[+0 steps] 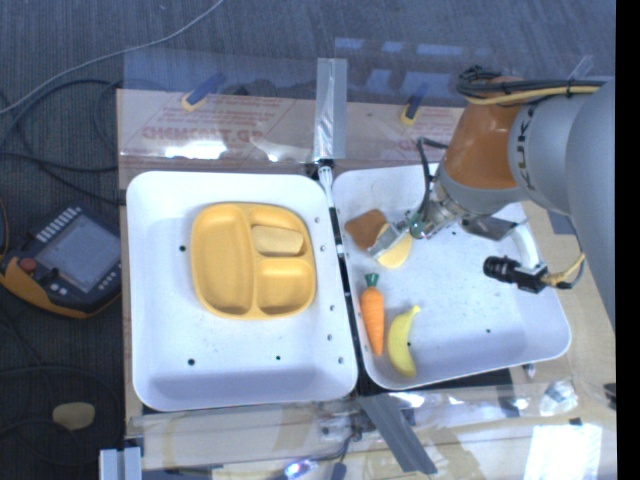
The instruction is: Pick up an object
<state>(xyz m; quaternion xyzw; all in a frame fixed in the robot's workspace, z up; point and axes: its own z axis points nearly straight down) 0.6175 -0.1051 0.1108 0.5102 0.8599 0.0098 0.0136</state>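
- The grey arm with its orange band [480, 148] reaches in from the right and bends down into the right-hand shallow white bin [500, 338].
- Its gripper [415, 226] sits low near the bin's upper left part; from here I cannot tell how the tips are set, since they blur into a small greenish-grey tangle.
- Right at that tip lies a pale yellow wedge-shaped toy piece [395, 254], touching or nearly touching the gripper on its lower left side.
- Just to the left of the gripper rests a brown rounded toy piece [366, 228], close against the bin's left wall.
- Further down the same bin, an orange toy carrot with a green top [372, 315] lies lengthwise along the left wall, and a yellow toy banana [402, 341] curves just beside it on the right; both lie well apart from the gripper.
- The left-hand shallow white bin [170, 358] holds a yellow divided plastic plate [230, 263], with a tan block [277, 239] lying in its upper right compartment.
- Both bins stand side by side on the desk [230, 128].
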